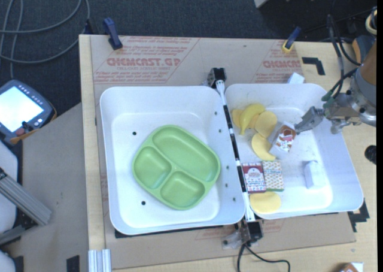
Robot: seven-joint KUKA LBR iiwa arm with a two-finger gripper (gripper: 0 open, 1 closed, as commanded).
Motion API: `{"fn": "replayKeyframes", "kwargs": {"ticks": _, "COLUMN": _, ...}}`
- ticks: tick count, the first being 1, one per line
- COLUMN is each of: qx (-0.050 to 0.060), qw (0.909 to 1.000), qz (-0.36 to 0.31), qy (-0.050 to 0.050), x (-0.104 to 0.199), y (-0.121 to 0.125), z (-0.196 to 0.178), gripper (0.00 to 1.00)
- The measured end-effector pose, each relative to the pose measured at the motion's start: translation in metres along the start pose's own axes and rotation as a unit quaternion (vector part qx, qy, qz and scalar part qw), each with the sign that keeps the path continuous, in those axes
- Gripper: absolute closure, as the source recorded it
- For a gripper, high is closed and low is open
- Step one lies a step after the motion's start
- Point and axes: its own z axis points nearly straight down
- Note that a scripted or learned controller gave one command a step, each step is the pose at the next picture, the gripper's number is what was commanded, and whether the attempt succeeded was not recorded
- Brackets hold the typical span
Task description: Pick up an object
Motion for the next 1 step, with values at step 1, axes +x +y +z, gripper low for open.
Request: {"fn": "replayKeyframes", "kwargs": {"ticks": 1, "qx": -0.010, "qw": 0.9999, "qz": 0.000, "qy": -0.004, "x": 0.0313, "y": 0.0424, "z": 0.1389, "gripper": 0.00}}
